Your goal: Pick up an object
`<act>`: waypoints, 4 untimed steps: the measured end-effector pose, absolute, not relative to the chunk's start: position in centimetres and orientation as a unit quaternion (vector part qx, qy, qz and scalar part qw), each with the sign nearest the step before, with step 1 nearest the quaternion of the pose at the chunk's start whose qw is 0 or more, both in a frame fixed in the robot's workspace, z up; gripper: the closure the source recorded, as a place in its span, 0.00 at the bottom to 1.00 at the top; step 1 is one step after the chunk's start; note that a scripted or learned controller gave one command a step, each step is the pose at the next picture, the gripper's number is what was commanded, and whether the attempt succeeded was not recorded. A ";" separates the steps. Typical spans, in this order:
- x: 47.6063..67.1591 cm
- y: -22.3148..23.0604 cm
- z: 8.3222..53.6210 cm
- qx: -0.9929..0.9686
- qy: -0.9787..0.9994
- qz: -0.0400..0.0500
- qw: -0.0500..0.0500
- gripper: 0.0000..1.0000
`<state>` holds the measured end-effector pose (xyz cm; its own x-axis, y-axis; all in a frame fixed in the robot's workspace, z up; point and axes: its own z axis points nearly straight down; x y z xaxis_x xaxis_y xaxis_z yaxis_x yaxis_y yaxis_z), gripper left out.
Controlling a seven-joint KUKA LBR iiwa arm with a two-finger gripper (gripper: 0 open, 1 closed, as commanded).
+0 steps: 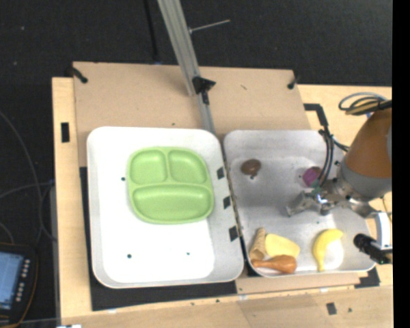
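Observation:
The right bin (273,145) holds a small brown round piece (251,167) near its back left and a purple object (310,176) toward the right. A yellow banana (326,246) lies near the front right. A pale yellow wedge (281,245), a tan piece (259,241) and an orange carrot-like piece (275,265) lie together at the front. My gripper (307,204) hangs low over the middle right of this bin, just in front of the purple object. I see nothing between its fingers.
The left bin (109,251) carries a green three-compartment plate (170,184). A metal pole (181,39) slants up from the back between the bins. Cables (359,103) lie at the right on the bench.

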<state>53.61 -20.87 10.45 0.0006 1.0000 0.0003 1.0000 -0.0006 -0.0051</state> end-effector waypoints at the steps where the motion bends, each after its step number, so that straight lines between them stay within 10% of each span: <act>1: 53.9 -21.0 11.9 -0.709 -0.705 -0.001 -0.002 1.00; 4: 54.5 -21.7 30.1 -0.706 -0.708 -0.001 -0.004 1.00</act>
<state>54.50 -21.66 30.15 -0.0038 1.0000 -0.0040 1.0000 0.0039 0.0077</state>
